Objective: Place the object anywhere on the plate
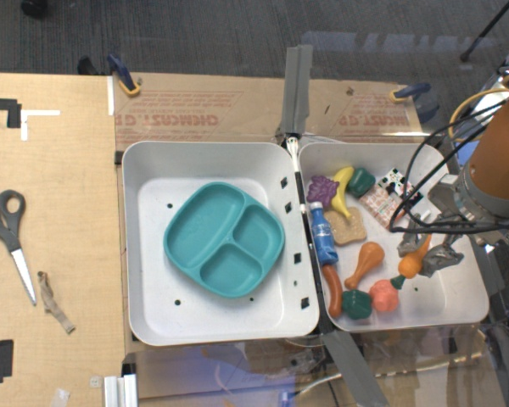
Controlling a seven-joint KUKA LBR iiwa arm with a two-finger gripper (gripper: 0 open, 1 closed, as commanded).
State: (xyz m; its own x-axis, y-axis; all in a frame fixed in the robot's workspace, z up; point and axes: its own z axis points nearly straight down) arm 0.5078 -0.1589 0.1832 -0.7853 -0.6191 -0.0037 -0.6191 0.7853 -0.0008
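At the near edge of the right bin (pixel 458 312), a dark green toy (pixel 356 304) lies beside a pink round toy (pixel 383 297), the two touching or nearly so, with a red sausage-shaped piece (pixel 332 290) along the divider just to their left. Slightly farther in, an orange drumstick-shaped toy (pixel 364 264) lies tilted near the bin's middle. To its right the gripper (pixel 427 257) sits low over the right bin, with a small orange carrot-like object (pixel 413 261) at its fingers; the object appears to lie between them, so the gripper reads as narrowly closed on it, though the grey metal parts are crowded and the contact is not sharp. Above the gripper, the orange band (pixel 502 164) of the arm shows at the right edge, with black cables (pixel 424 185) looping past it. In the left bin (pixel 140 253), the teal plate (pixel 225 239), divided into three compartments, rests near the centre, turned at a slant, with nothing on it; it is well apart from the orange object. Along the divider, a blue bottle-like toy (pixel 323 236) lies lengthwise, next to a tan bread-slice piece (pixel 349 227). Farther back sit a purple grape cluster (pixel 321 189), a yellow banana (pixel 341 191), a green piece (pixel 361 181) and a patterned flat packet (pixel 379 200). Outside the bins, scissors (pixel 8 231) lie on the wooden surface at the left. At the far side, printed cardboard (pixel 195 113) is held by blue clamps (pixel 125 75).
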